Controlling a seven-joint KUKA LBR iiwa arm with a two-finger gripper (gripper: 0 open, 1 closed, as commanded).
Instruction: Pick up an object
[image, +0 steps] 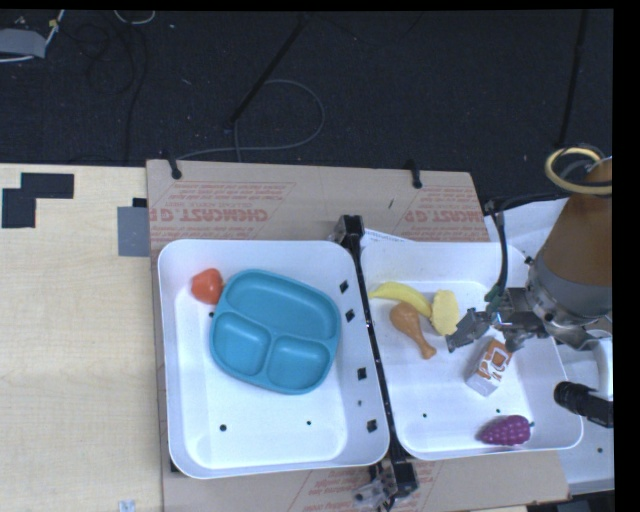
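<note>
In the right bin (450, 440) lie a yellow banana (398, 294), a yellow piece (445, 311), a brown drumstick (411, 328), a white and orange carton (488, 366) and a purple grape bunch (506, 431). My gripper (487, 332) hangs over the right bin's right half, just above the carton's upper end and right of the yellow piece. It is open, and its dark fingers stand spread with nothing held between them. The grey and orange arm (582, 245) comes in from the right.
The left bin (190, 440) holds a blue divided plate (275, 331) and a small red-orange fruit (207, 286) at its upper left. A black divider (366, 340) separates the bins. Cardboard (300, 205) lies under both, and cables cross the dark floor behind.
</note>
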